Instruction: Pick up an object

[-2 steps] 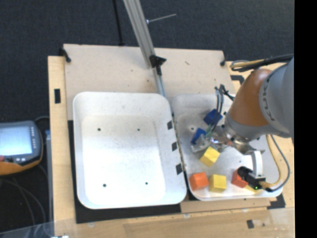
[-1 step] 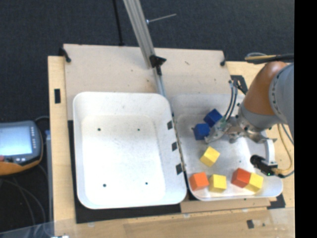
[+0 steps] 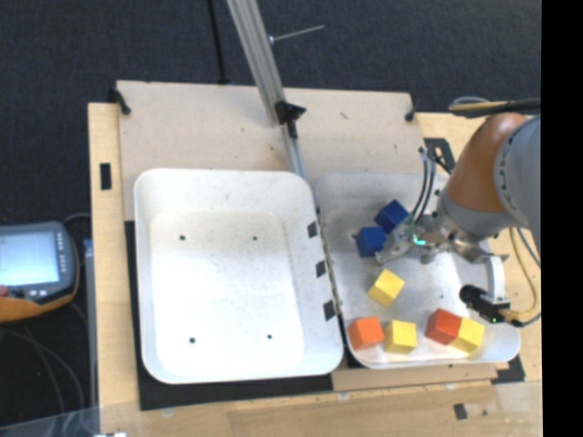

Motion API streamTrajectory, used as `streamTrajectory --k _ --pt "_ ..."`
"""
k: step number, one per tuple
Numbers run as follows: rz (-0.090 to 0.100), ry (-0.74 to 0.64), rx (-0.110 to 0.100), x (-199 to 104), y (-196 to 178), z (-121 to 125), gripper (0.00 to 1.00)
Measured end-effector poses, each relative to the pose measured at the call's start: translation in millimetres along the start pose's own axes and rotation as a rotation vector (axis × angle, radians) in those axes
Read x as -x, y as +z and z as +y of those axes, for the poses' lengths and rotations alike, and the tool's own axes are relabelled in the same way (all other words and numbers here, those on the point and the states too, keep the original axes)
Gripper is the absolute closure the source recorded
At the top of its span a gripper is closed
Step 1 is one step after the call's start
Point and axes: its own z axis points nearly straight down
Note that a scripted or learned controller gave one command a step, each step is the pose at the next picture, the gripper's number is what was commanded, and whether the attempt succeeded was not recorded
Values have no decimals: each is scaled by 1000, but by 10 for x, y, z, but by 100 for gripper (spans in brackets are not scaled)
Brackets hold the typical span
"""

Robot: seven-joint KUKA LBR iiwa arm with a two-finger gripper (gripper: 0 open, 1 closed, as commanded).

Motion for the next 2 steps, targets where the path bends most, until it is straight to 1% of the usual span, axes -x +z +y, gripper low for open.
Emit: streamTrajectory --k 2 --pt "0 -4 -1 -3 0 0 0"
